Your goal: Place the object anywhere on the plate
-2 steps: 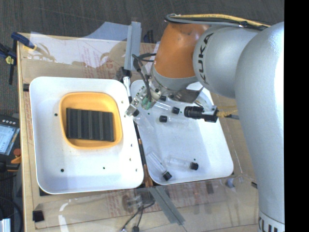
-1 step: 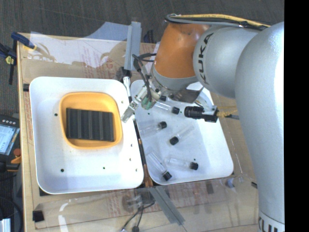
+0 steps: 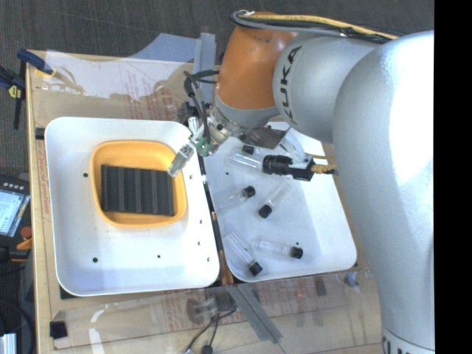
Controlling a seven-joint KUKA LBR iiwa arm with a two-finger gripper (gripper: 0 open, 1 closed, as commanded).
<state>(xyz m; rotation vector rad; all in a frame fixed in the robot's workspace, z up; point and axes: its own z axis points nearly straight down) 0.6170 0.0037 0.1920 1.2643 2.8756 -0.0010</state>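
The arm point(image 3: 346, 102) takes up most of the right side, big grey casing with the orange band point(image 3: 251, 61) sitting over the far edge of the bench point(image 3: 110, 87), right about where the two bins meet.

Left bin point(image 3: 74, 257) is the bigger white tray. On it sits the plate point(image 3: 136, 157), a yellow squarish thing with rounded corners and a dark ribbed patch in its middle. It's toward the bin's far half, closer to the right wall than the left.

Right bin point(image 3: 332, 234) is partly under the arm. There's a bunch of small clear vials with black caps scattered in it: one near the middle point(image 3: 242, 195), one just beside that point(image 3: 270, 203), one toward the near right corner point(image 3: 280, 250), one at the near left corner point(image 3: 243, 260), and one up at the far end point(image 3: 243, 153) close to the wrist. A black and orange fitting point(image 3: 291, 167) on the arm hangs over the far part of that bin.

The gripper point(image 3: 198, 140) comes down from the wrist right at the divide between the bins. A vial point(image 3: 180, 158) sticks out of it at a slant, pointing down-left, its lower end over the plate's far right corner. It looks like the fingers are clamped on the vial's upper end, though they're tiny and cluttered with cables, so how wide the gap is, can't really make out.
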